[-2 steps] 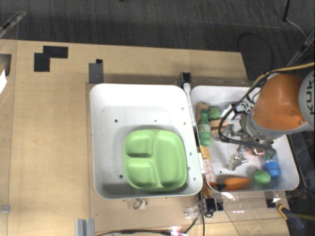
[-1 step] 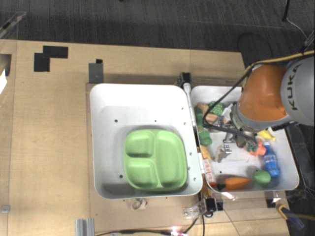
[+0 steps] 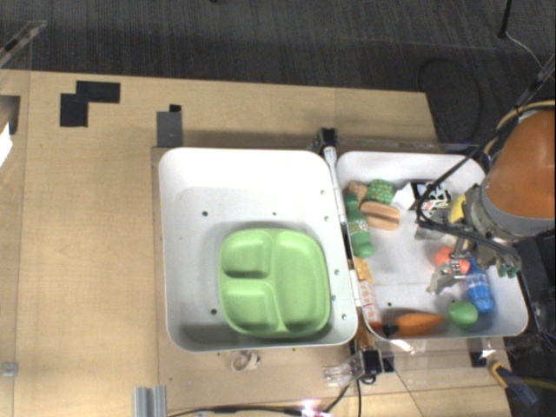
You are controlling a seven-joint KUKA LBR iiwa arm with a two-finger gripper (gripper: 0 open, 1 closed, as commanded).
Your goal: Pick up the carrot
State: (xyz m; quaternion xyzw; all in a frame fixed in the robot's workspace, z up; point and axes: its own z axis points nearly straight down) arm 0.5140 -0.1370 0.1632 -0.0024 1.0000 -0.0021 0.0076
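Orange carrot (image 3: pixel 419 323), green plate (image 3: pixel 274 279)

Green divided plate (image 3: pixel 275 279) sits in left bin (image 3: pixel 187 181), nr its front. Rt of plate, in right bin (image 3: pixel 395 259): hot dog toy (image 3: pixel 380 214), green bottle (image 3: pixel 358 229), green ball (image 3: pixel 463 314), blue item (image 3: pixel 480 294).
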